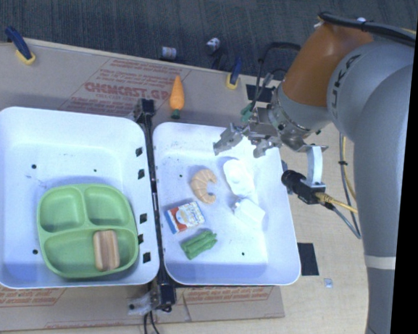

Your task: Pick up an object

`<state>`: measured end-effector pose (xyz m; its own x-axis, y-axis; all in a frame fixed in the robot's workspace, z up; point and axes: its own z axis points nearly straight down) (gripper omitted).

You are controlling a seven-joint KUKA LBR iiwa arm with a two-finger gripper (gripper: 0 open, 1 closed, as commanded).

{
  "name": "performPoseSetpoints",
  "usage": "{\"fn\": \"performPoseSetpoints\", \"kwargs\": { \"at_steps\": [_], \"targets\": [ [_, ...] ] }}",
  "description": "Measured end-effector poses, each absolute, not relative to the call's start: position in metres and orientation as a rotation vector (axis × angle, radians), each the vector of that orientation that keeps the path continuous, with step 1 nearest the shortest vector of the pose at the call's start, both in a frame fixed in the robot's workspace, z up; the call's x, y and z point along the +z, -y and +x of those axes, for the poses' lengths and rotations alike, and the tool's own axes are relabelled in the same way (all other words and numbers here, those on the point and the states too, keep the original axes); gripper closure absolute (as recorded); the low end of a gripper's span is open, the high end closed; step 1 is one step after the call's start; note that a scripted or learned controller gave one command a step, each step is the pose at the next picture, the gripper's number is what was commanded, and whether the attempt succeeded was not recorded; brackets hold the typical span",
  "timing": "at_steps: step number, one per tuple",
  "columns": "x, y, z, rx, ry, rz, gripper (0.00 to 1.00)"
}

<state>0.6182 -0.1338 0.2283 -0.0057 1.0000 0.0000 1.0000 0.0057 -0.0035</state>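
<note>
In the left white bin point(11, 182) sits a green three-compartment plastic plate point(66, 216) with a tan wooden-looking block point(105, 249) lying in its lower right compartment; these are well apart from the arm and not the sensible target. An orange carrot-shaped toy point(177, 94) lies on the cardboard behind the bins. The right white bin point(276, 267) holds the likely picks: a small red-and-white packet point(185, 216), a green pod-shaped toy point(198, 244) just below it, a tan croissant-shaped toy point(207, 185), and white crumpled objects point(242, 191) toward the right. The gripper point(245, 142) hangs over the bin's rear edge with its two fingers spread apart and nothing between them, nearest the white pieces and the croissant. To do this step well, I judge it should centre over one separated item, probably the croissant, align the fingers across its narrow width, descend straight, and close only once both fingers straddle it, avoiding the neighbouring white pieces.
</note>
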Motion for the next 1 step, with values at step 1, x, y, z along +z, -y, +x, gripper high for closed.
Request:
{"fn": "performPoseSetpoints", "kwargs": {
  "at_steps": [1],
  "targets": [
    [0.246, 0.1505, 0.6056, 0.0, 2.226, -2.217, 0.0]
  ]
}}
